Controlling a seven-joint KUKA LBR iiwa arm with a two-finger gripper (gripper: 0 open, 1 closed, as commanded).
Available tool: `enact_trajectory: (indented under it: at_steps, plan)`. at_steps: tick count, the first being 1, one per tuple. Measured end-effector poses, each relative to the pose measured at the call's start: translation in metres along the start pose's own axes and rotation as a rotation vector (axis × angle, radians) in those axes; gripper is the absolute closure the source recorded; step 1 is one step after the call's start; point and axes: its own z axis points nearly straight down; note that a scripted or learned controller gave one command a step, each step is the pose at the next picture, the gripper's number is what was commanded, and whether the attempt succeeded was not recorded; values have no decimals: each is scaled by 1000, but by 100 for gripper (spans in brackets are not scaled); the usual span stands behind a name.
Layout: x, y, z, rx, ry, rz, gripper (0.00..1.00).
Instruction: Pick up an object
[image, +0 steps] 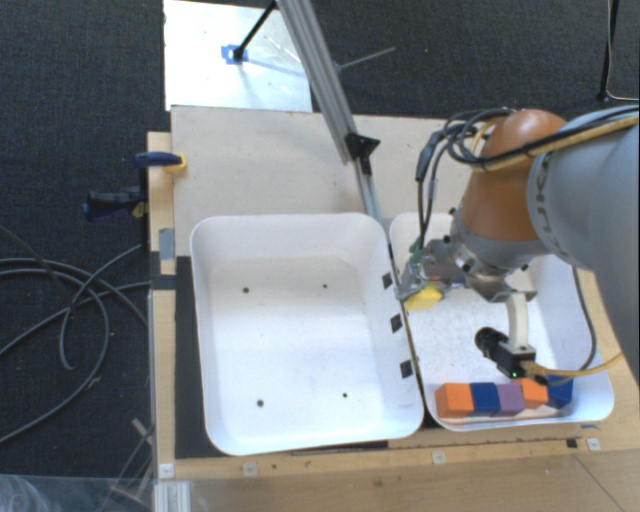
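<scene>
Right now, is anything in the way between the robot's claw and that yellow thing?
Nothing visible stands between them. The gripper sits right at the yellow object, at the left side of the right bin. The colored blocks lie apart, along the bin's near wall.

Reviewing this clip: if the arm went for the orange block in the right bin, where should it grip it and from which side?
Probably from straight above, fingers closing on the orange block's two free faces, toward and away from the bin's near wall. It ends a row, with a blue block tight against its right side, so that side gives no finger room. The near wall sits close, so clearance looks slim.
</scene>
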Motion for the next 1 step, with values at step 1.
enact_trajectory:
  at_steps: [1]
  plan:
    - [83, 33, -12, 6, 1, 0, 100]
